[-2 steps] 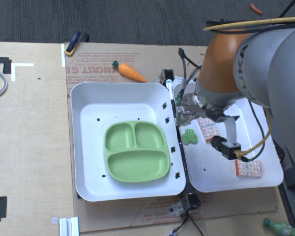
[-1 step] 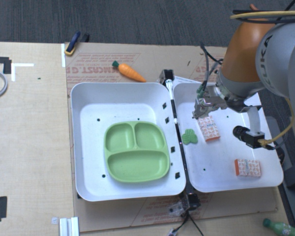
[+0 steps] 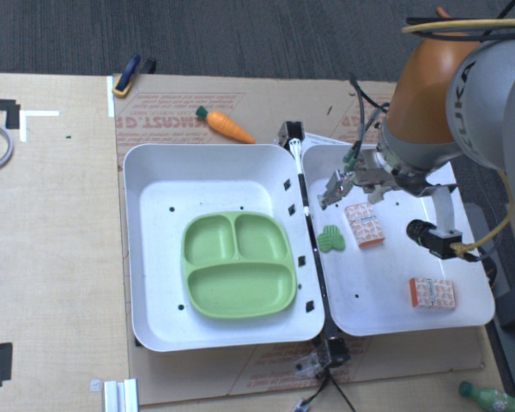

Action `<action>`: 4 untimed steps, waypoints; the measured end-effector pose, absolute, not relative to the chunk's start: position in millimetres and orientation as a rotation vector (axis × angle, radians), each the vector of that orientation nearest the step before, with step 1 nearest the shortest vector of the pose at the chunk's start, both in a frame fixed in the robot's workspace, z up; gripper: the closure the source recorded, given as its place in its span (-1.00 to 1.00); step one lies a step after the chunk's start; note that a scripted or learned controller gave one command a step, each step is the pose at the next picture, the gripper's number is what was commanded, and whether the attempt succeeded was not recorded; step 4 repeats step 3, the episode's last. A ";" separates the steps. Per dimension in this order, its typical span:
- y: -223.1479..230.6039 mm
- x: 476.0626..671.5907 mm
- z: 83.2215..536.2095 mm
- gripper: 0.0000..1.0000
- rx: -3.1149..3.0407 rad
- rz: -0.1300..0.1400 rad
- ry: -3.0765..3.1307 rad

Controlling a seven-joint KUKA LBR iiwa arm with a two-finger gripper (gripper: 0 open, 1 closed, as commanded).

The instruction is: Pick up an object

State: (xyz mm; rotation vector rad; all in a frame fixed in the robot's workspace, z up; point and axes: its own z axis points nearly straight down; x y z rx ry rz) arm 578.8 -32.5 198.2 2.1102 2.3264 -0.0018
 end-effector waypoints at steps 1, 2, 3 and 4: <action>-116.1 573.6 92.2 -1.00 1.955 -0.001 2.459; -116.5 573.8 101.8 1.00 1.958 -0.001 2.456; -90.9 556.6 192.2 1.00 2.098 0.000 2.336; -90.9 556.6 192.2 1.00 2.098 0.000 2.336</action>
